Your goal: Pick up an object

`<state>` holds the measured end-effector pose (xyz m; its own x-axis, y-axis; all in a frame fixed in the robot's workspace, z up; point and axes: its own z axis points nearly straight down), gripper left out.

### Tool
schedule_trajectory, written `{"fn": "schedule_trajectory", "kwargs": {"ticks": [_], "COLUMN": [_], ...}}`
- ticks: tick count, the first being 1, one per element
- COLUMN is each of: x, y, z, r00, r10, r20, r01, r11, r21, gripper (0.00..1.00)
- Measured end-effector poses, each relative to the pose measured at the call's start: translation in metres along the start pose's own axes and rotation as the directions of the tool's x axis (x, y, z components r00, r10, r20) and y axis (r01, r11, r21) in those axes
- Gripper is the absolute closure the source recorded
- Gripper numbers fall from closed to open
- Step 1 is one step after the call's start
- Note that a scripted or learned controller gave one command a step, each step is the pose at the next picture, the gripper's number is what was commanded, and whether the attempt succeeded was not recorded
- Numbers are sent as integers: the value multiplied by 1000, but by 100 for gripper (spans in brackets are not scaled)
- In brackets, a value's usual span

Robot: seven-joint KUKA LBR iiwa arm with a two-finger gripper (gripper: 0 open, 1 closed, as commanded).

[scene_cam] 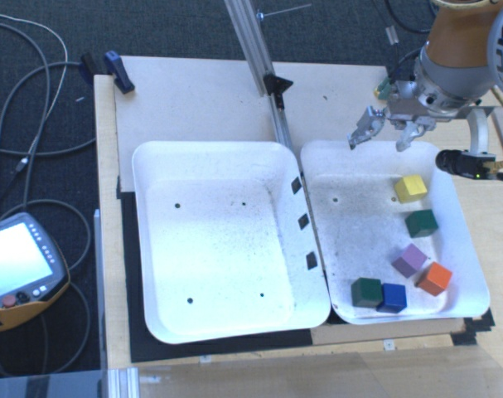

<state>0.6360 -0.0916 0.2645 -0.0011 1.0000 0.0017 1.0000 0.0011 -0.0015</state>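
Note:
Several small blocks lie in the right bin: a yellow block, a dark green block, a purple block, an orange block, a second green block and a blue block. My gripper hangs over the bin's far rim, above and left of the yellow block. Its fingers are spread apart and hold nothing.
The left bin sits beside the right one, with black clips along the shared rim. A slanted metal rail crosses the back of the bench. A blue clamp sits at the bench's far left corner. A teach pendant lies on the floor to the left.

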Motion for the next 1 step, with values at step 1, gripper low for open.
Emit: {"fn": "schedule_trajectory", "kwargs": {"ticks": [1], "x": [-72], "y": [2], "z": [-2], "r00": [1000], "r10": [7], "r20": [5], "r01": [-7], "r11": [1000], "r21": [-5], "gripper": [0]}}
